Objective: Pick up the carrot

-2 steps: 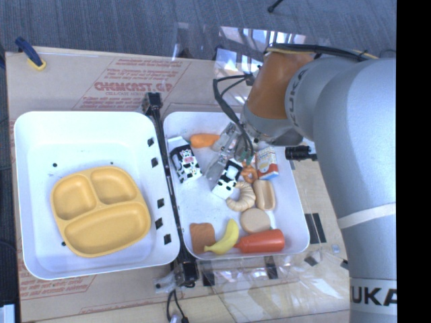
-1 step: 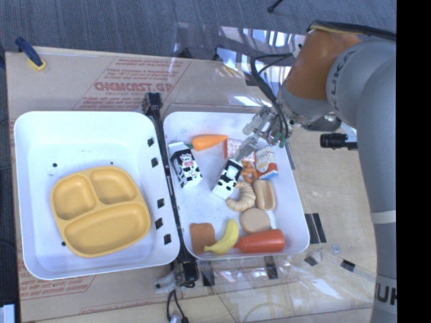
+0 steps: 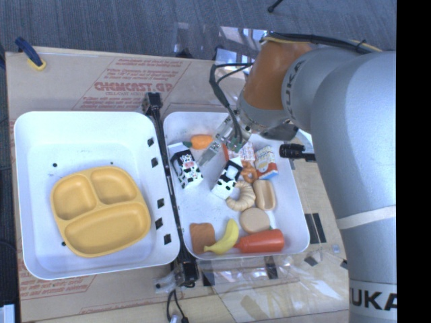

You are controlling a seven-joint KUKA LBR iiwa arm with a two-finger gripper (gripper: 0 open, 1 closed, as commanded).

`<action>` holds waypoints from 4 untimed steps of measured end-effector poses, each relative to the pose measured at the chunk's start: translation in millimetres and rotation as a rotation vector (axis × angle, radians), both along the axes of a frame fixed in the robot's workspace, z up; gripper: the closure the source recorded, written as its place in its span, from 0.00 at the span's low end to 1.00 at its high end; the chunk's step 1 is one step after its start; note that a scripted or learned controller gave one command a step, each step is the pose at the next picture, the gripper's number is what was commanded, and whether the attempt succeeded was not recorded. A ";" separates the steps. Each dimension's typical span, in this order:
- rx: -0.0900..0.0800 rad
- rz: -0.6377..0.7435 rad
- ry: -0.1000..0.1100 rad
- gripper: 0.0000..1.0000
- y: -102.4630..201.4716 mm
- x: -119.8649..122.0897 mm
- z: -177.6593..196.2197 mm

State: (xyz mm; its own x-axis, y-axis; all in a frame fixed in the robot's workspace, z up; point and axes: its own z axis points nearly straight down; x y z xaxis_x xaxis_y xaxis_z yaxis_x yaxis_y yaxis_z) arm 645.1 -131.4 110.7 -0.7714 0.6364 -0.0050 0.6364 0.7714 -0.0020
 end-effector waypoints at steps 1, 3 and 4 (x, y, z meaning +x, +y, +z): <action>0.003 0.256 0.005 0.00 -18.5 -67.7 87.0; 0.004 0.259 0.008 0.00 -37.1 -21.0 46.8; -0.008 0.130 -0.022 0.00 -1.5 7.4 -8.5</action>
